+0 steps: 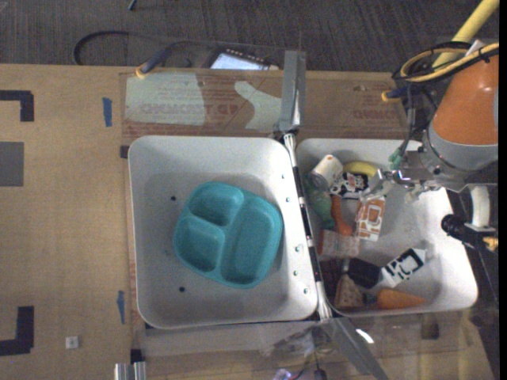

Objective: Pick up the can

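1. Camera view looks down at a slant on my worktop (63, 212), where two shallow white bins sit side by side so that things can be moved from one to the other.
2. My pincer (400, 176) hangs over the upper part of the right bin (451, 252), reached in from the right; whether it is spread or closed, and whether it has hold of anything, I cannot tell, since the wrist blocks the tips.
3. The can (325, 170), as I judge it, is the pale cylinder lying on its side at the right bin's upper left corner, close against the dividing wall.
4. It is crowded: a banana (362, 167) and a black-and-white cow-patterned item (348, 184) lie just beside it, with an orange carton (369, 218) below. That crowding is probably why I am coming at it from above.
5. A teal divided plate (228, 233) rests in the left bin (150, 172), well apart from my work.
6. I judge the grasp not yet made.
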